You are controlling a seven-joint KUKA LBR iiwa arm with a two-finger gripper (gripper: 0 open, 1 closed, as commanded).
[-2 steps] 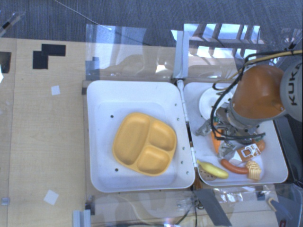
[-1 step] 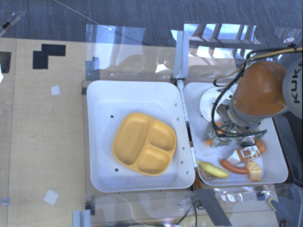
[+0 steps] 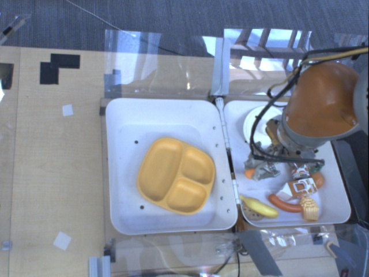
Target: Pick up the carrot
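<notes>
In the camera view, the arm hung over the right bin [image 3: 345,212], its end effector [image 3: 264,169] low among the items there; whether it was open or closed could not be told. The carrot [image 3: 249,174], a small orange piece, lay just left of it, near the bin's left wall. A banana [image 3: 259,207] lay nearer. The left bin [image 3: 121,154] held a yellow divided plate [image 3: 176,175].

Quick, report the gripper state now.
Gripper: low in the right bin, beside the carrot; open or closed cannot be told, and no hold on anything is visible.
</notes>
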